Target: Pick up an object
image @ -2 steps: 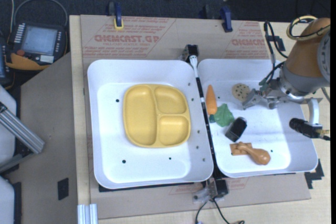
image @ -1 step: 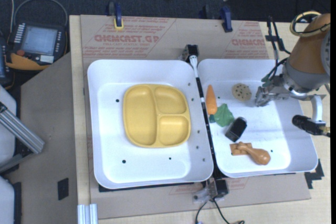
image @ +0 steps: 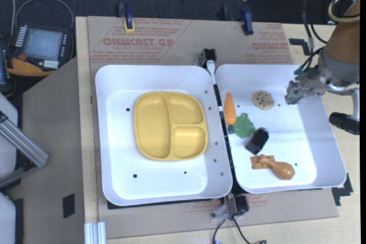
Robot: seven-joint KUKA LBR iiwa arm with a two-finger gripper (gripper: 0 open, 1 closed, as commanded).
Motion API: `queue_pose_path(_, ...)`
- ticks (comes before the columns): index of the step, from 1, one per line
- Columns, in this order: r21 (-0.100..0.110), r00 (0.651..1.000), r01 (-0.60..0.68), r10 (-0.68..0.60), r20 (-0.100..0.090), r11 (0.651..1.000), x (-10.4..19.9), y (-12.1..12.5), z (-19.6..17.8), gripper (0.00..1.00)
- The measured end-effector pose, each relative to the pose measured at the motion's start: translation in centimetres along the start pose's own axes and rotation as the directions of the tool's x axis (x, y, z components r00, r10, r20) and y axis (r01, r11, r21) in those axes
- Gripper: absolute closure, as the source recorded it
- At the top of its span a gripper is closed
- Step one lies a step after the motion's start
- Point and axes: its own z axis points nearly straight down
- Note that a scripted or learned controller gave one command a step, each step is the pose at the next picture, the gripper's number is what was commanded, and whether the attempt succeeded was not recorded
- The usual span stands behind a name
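A: So, in the camera view, which step is the arm working at?

B: It is looking like the approach. The gripper [image: 293, 93] is hanging over the right bin [image: 320, 174], at about two o'clock of that bin, with nothing between its fingers. Whether those fingers are standing apart or together, I cannot tell; they are too small and dark against the wrist.

A: And what is lying there for it to take?

B: Five things are sitting in the right bin. A cookie [image: 263, 100] is lying nearest, at about nine o'clock from the gripper. A carrot [image: 229, 108] is resting along the bin's left wall, with a green leafy piece [image: 243, 126] touching its lower end. A small black block [image: 257, 140] is lying just beside the green piece, at five o'clock from it, and a brown drumstick-shaped toy [image: 272, 166] is lying at six o'clock of the bin.

A: And the other bin?

B: The left bin [image: 114, 174] is holding a yellow divided plate [image: 170, 125], sitting near its middle.

A: What is the next move asking for?

B: I judge it is asking for a short shift toward nine o'clock over the cookie, then a straight descent, since the cookie is lying apart from the rest.
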Motion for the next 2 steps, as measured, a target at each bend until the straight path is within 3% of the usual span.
queue_pose_path(1, 0.0, 1.0, 0.0, 0.0, 0.0, 1.0, 0.08, -0.06, -4.35, 1.0)
queue_pose_path(2, 0.004, 1.0, 0.0, 0.0, -0.001, 1.0, 0.07, -0.01, -4.26, 1.0)
